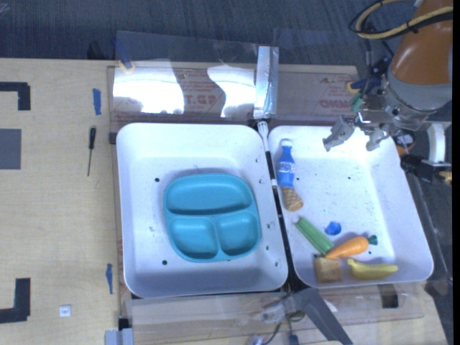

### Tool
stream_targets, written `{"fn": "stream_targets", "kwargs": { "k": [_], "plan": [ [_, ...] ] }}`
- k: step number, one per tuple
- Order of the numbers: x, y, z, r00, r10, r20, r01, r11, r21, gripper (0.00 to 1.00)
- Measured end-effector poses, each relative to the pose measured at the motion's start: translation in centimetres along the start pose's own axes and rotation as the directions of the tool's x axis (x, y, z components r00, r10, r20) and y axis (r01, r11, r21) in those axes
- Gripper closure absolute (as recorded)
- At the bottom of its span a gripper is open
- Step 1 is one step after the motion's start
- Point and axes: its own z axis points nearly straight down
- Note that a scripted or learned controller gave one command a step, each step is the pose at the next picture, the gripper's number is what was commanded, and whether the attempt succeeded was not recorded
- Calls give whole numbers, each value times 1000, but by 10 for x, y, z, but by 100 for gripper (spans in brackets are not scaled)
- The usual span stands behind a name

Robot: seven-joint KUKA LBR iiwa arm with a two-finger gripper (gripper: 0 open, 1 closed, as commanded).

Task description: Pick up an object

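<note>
From where I stand, the arm is only at the start of its pick: the gripper (pixel 354 136) hangs over the far corner of the right bin (pixel 402 192), its two fingers spread apart with nothing between them, well clear of anything worth grabbing. No object looks chosen yet, as far as I can judge. The candidates all lie lower in that bin: a small blue bottle (pixel 286 165) along the left wall with a tan, bready-looking piece (pixel 292 200) just below its base, then a cluster at the near edge, namely a green stick-shaped thing (pixel 313 235), a carrot (pixel 347 247) lying across its end, a small blue cap (pixel 333 228) just above them, a brown block (pixel 328 268) and a banana (pixel 372 269) close to the rim. The next move, I'd say, calls for travelling toward the near side, lining the fingers across one item and dropping straight down. The crowding is the trouble: carrot, green stick and block touch or nearly touch, so the fingers could nudge a neighbour, and the bottle hugs the wall, leaving little room on that side. The left bin (pixel 136 157) holds a teal divided tray (pixel 211 215) and stays out of the way.
</note>
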Motion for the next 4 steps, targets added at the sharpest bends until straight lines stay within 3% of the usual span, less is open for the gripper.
{"fn": "stream_targets", "kwargs": {
  "k": [1,2,3,4],
  "plan": [
    [1,-38,156,1000,24,0,-24,1000,0,0],
    [2,-108,153,985,-171,-1,171,985,2,0],
    [3,-107,143,985,-170,0,170,985,-2,100],
    [3,-107,144,985,-171,0,171,985,-1,0]
  ]
}}
